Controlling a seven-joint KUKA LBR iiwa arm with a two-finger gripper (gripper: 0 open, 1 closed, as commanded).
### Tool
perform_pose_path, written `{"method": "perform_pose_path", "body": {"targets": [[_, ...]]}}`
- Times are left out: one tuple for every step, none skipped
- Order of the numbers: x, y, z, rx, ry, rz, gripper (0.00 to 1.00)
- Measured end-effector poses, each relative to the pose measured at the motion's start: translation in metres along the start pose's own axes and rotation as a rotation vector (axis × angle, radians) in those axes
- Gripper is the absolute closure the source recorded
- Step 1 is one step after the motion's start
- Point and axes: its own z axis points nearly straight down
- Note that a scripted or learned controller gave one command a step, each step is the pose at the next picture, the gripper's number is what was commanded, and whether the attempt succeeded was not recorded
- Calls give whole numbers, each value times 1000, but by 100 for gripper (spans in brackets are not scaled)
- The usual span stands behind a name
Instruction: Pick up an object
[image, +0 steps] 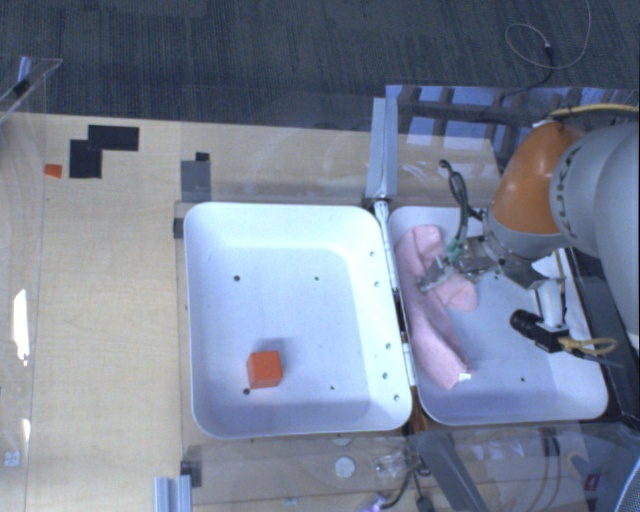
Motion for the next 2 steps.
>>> {"method": "perform_pose_path", "body": {"targets": [[2, 11, 0, 3, 0, -55, 0], [1, 22, 1, 3, 0, -101, 0]]}}
